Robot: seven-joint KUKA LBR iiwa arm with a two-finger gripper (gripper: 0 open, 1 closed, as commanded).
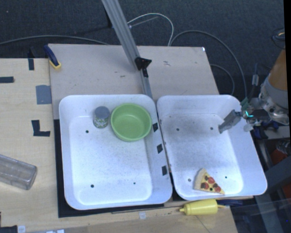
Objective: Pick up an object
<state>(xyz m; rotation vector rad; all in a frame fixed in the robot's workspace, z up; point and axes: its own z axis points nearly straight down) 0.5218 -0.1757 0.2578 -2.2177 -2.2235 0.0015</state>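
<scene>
A toy pizza slice (207,182) lies flat near the front of the right bin (194,111). In the left bin (110,183), a green bowl (131,121) stands at the back with a small grey can (101,117) touching its left side. My gripper (228,121) hangs over the right bin's right rim, well behind the pizza slice and apart from it. Nothing shows in the gripper. The arm's orange band (281,72) sits at the right edge of the view.
A yellow squeeze bottle (201,208) lies on the bench just in front of the right bin. A clear plastic container (12,170) rests at the far left. A slanted metal pole (126,36) rises behind the bins, and cables (200,42) run across the back.
</scene>
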